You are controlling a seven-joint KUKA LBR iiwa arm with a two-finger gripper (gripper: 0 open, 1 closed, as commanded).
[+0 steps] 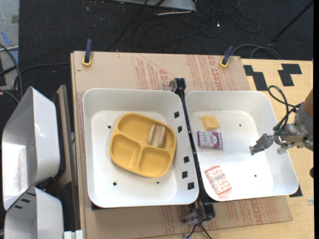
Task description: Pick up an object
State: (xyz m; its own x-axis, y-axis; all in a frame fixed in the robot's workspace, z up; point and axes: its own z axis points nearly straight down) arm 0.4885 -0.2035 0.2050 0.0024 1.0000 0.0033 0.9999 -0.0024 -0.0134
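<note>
Pincer: the gripper (262, 145) sits at the right edge of the frame, over the right side of the right bin (259, 102); whether it is apart or together I cannot tell, and nothing shows in its grasp.
Arm: grey metal, reaching in from the right edge.
Purple packet (210, 139): lies flat near the middle of the right bin, well left of the gripper.
Yellow block (210, 122): just above the purple packet, apart from it.
Red-and-white packet (218, 179): lower part of the right bin, tilted.
Left bin (97, 108): holds a yellow divided plate (142, 146).
Roll (157, 135): pale tan, lying in the plate's upper right compartment.
Bench: brown cardboard (149, 68) under both bins.
</note>
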